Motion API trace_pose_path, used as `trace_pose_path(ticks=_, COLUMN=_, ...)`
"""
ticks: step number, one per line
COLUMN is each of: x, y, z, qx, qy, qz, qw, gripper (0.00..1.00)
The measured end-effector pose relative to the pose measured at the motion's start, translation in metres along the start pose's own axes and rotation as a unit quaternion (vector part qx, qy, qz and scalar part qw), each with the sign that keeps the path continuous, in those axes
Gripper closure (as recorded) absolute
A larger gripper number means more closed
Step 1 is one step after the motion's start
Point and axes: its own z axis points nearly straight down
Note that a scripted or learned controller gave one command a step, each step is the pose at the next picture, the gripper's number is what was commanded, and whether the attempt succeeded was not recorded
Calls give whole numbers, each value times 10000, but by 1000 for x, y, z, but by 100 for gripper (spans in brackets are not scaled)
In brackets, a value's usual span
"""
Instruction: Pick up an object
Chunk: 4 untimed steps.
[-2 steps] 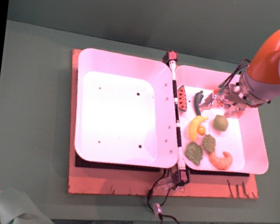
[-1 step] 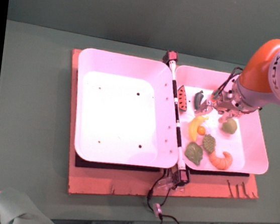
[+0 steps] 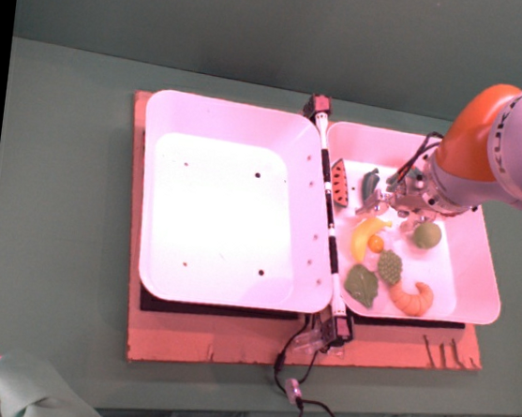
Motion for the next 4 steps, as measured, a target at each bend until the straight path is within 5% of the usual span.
trace_pose_path(ticks=1, x=-1, y=1, z=-11, qx=-26, qy=-14, qz=17, qw=10000, gripper=100)
trace_pose_path(ticks=4, x=4, y=14, z=-176, qx=10, qy=8, qz=-6, qw=10000, gripper=100)
